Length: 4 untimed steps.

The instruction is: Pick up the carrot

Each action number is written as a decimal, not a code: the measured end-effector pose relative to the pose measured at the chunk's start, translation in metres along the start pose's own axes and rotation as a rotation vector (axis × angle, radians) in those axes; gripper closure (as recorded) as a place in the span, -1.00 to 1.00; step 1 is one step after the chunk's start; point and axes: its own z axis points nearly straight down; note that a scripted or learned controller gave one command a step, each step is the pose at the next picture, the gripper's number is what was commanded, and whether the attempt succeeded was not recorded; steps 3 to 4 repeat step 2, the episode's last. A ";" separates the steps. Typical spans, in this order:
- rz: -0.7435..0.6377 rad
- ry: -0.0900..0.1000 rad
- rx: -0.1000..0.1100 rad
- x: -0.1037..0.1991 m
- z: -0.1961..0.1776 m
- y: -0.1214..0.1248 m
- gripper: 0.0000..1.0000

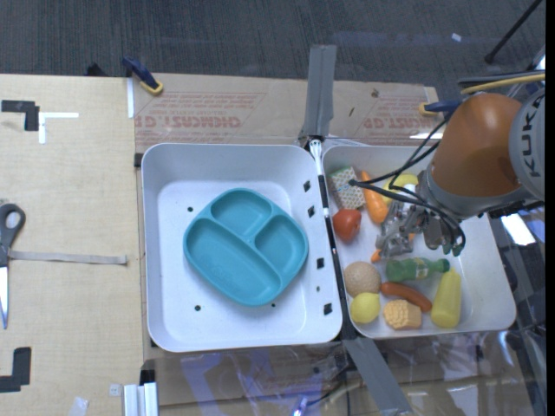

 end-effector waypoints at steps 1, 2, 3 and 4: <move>-0.294 0.004 -0.001 0.043 0.020 0.007 1.00; 0.011 0.007 -0.003 0.045 -0.078 0.063 1.00; 0.011 0.007 -0.003 0.045 -0.078 0.063 1.00; 0.011 0.007 -0.003 0.045 -0.078 0.063 1.00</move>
